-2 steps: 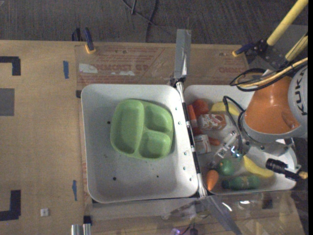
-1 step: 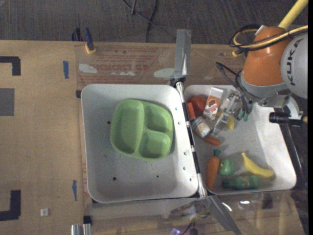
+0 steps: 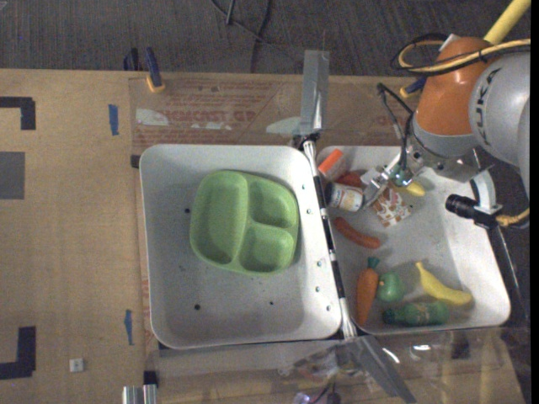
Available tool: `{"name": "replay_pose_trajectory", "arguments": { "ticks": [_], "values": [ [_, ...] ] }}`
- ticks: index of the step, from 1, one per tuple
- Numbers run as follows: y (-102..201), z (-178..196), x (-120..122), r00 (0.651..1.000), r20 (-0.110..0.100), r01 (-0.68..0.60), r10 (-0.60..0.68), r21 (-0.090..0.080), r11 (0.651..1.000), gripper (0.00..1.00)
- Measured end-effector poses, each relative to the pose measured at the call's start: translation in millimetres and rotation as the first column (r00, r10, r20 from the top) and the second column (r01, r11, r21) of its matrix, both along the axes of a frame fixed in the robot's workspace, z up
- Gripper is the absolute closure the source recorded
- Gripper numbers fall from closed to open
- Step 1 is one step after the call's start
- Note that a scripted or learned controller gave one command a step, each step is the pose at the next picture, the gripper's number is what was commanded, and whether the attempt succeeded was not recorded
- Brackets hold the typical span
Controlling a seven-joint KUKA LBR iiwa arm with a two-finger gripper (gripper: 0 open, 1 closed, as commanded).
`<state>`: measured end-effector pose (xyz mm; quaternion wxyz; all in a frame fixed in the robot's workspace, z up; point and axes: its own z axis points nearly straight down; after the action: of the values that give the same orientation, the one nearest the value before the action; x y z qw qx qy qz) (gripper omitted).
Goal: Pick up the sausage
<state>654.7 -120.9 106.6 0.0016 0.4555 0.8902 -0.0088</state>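
The left bin (image 3: 160, 251) holds one green three-compartment plate (image 3: 245, 222). The right bin (image 3: 493, 297) holds one small bottle (image 3: 345, 197), one sausage (image 3: 357, 233) lying just below it near the divider, one carrot (image 3: 366, 291), one green pepper (image 3: 389, 288), one cucumber (image 3: 416, 313), one banana (image 3: 441, 285) and one patterned packet (image 3: 391, 207). The gripper (image 3: 394, 178) sits over the bin's upper part, up and right of the sausage and apart from it; its finger state cannot be made out.

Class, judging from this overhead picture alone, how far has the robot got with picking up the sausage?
Done: the arm has reached into the right bin. In hand: the gripper hovers at the bin's far end, beside a small patterned packet. Left: the sausage lies on the bin floor, nearer the camera than the gripper, ungrasped.
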Motion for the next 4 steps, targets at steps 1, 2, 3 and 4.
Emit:
{"name": "replay_pose_trajectory", "arguments": {
  "ticks": [1,2,3,4],
  "values": [
    [13.2,-17.4,-19.6,0.724,0.014,0.69,-0.69,0.016,0.724,0.0],
    [14.5,-6.8,-18.6,0.725,0.016,0.688,-0.688,0.018,0.726,1.0],
    [44.0,146.0,-13.6,0.538,0.007,0.843,-0.843,0.018,0.538,1.0],
    [58.4,172.8,12.5,0.61,0.008,0.792,-0.792,0.018,0.61,1.0]
  ]
}}
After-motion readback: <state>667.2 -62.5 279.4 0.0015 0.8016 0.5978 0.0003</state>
